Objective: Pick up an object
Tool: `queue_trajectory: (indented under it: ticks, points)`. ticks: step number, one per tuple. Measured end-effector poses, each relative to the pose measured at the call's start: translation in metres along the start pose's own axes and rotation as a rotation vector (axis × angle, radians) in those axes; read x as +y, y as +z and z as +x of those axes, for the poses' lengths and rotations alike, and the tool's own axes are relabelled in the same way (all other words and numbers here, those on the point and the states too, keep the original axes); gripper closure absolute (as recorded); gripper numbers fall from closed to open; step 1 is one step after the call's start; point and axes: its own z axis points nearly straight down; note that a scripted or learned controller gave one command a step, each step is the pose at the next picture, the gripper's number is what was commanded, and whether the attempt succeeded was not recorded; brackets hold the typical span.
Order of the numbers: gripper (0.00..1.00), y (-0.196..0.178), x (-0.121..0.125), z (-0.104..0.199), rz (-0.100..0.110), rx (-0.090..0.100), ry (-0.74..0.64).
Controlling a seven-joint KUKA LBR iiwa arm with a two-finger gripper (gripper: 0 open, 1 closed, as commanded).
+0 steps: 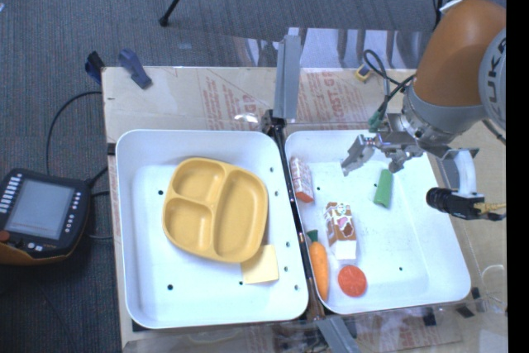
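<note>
- counter (190,99): cardboard-covered top, two white bins side by side on it, a grey upright post at the seam between them.
- arm (459,54): comes in from the right, orange band high at upper right, grey wrist below it angled down and left over the right bin's upper half.
- left bin (140,260): holds a yellow divided plate (216,209), three compartments, sitting roughly centre. A pale yellow flat slice (263,267) pokes out from under the plate's lower right edge.
- right bin (430,260): holds all the small items.
- gripper (378,159): hangs over the upper middle of the right bin, fingers spread apart, nothing between them. Height above the bin floor is hard to judge from this slant.
- green block (383,188): just below and right of the fingers, clear of them, lying on the bin floor.
- white box with red print (340,231): mid-bin, lower left of the green block.
- small packet (302,179): against the bin's left wall.
- carrot (319,267): along the left wall near the bottom, green top pointing up.
- red disc (352,281): just right of the carrot, below the white box.
- handheld pendant (41,215): on the floor left of the counter, screen lit.
</note>
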Motion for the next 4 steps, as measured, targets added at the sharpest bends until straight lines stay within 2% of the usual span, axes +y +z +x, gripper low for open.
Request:
queue_trajectory:
  ticks: [1, 2, 3, 4]
  points:
    - [0.0, 0.133, -0.016, -0.04, -0.012, 0.0, -0.204]
    - [0.0, 0.14, -0.035, -0.028, -0.048, -0.009, -0.056]
    - [0.0, 0.14, 0.021, -0.021, -0.031, -0.001, 0.119]
    - [0.0, 0.14, 0.015, -0.011, -0.045, 0.001, 0.195]
